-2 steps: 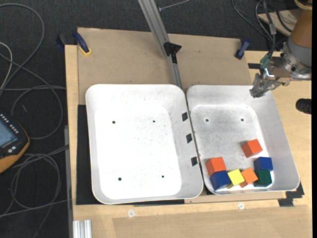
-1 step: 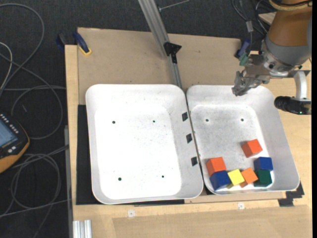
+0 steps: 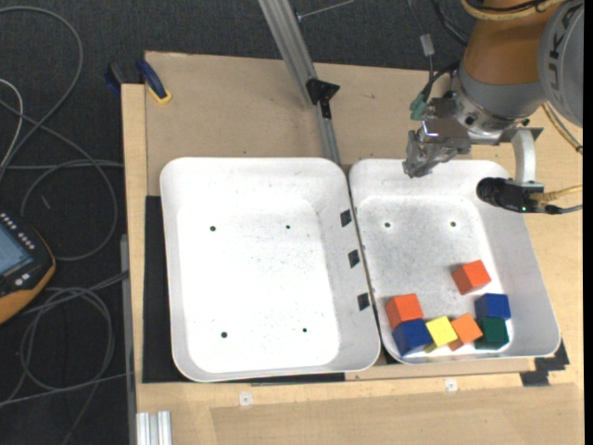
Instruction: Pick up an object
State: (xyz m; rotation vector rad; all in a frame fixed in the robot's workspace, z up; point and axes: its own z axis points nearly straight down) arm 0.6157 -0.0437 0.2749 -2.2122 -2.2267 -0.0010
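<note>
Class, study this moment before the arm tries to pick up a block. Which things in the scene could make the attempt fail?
1. The blocks huddle in the right bin's near corner. The yellow block touches its neighbours, so the claw may find no room to close around it.
2. That cluster sits against the bin wall, which could obstruct a descent.
3. The claw hangs over the far edge, away from the blocks; only the lone orange block stands apart.

The table [image 3: 232, 91] looks like pale, matt wood or board, and the two white bins, left [image 3: 185, 248] and right [image 3: 528, 276], look like smooth plastic speckled with fine dark marks. The blocks [image 3: 449, 318] at the lower right are plain, matt solid colours. The tool [image 3: 422, 163] near the upper right looks like dull grey metal, the arm's orange band [image 3: 505, 35] slightly glossy, and the slanted rail [image 3: 292, 35] at top centre like brushed metal.
</note>
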